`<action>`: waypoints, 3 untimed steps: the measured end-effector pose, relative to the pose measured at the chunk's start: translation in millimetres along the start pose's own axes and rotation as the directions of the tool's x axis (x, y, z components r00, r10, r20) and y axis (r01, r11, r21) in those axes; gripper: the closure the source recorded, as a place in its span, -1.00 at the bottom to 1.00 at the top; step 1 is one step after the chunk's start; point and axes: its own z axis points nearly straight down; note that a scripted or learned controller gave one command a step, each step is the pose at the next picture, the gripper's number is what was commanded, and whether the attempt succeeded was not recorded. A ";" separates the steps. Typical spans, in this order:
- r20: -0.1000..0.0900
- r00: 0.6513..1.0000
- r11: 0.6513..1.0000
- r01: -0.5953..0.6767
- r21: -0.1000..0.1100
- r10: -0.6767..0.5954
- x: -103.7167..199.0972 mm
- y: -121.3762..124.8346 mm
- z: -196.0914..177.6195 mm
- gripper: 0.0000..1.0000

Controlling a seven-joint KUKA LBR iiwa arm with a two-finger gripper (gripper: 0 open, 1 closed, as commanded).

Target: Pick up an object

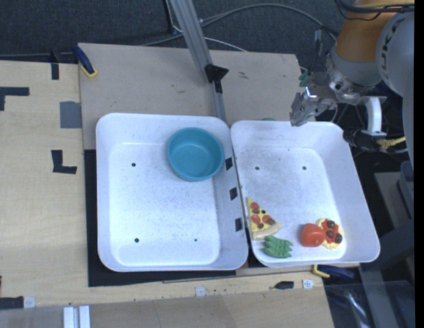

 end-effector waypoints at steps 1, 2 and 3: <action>0.000 1.000 1.000 0.000 0.001 0.000 0.1 0.6 -34.0 1.00; -0.001 1.000 1.000 0.003 0.004 -0.003 50.4 -6.5 -36.4 1.00; -0.001 1.000 1.000 0.003 0.006 -0.003 96.3 -19.2 -25.1 1.00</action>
